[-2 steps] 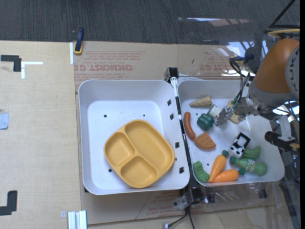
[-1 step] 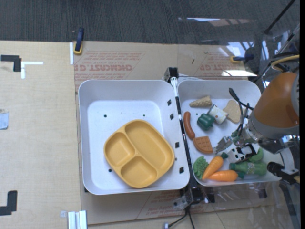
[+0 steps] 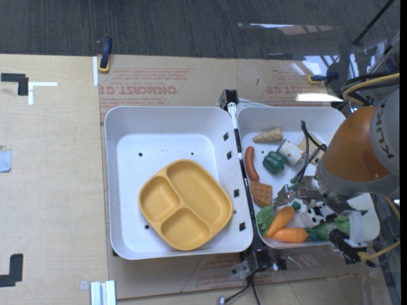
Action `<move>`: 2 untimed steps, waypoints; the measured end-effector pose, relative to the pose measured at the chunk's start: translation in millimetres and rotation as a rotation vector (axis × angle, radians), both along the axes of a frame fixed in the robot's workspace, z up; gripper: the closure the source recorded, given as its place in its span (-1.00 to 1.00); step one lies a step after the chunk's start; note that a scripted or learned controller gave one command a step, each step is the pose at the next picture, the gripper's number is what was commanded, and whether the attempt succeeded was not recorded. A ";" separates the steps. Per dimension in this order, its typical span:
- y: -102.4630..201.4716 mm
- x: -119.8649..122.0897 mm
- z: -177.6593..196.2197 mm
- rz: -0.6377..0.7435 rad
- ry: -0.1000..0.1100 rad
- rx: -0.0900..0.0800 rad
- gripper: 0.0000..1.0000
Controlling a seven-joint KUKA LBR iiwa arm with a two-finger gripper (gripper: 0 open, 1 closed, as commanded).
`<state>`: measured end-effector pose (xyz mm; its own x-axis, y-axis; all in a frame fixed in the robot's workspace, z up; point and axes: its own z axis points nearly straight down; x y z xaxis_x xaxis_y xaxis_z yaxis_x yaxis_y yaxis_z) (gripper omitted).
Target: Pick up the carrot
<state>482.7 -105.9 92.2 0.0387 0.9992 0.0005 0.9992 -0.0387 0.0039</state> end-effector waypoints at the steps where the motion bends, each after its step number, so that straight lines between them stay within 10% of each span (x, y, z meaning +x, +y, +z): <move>1: -1.8 1.6 8.5 -0.006 -0.002 -0.002 1.00; 2: -1.7 1.6 8.4 -0.005 -0.002 -0.002 -1.00</move>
